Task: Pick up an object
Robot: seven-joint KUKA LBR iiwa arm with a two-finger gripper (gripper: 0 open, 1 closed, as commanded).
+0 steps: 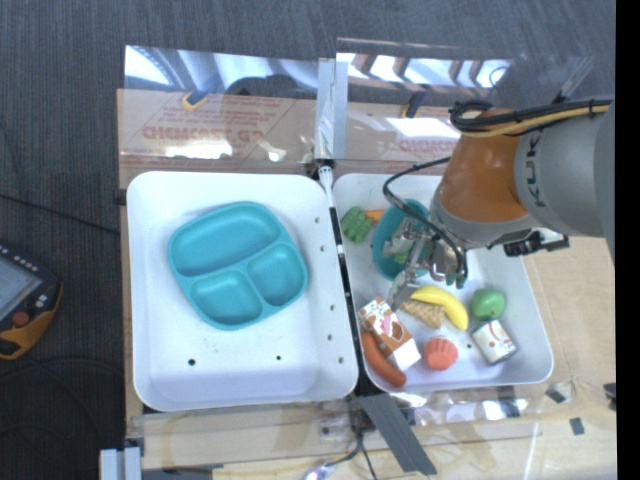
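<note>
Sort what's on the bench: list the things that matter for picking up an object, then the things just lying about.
In play:
hand, low in the right bin
banana
green apple
small can
orange fruit
carton
sausage
teal bowl
green toy

Lying about:
left bin
blue divided plate
black-and-orange device on the floor

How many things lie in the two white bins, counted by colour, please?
Teal: 2 - divided plate, bowl
Green: 2 - apple, leafy toy
Yellow: 1 - banana
Red or orange: 2 - tomato, sausage
Mixed: 3 - can, carton, cone
Total: 10, and a small orange piece by the leafy toy is too hidden to name.
</note>
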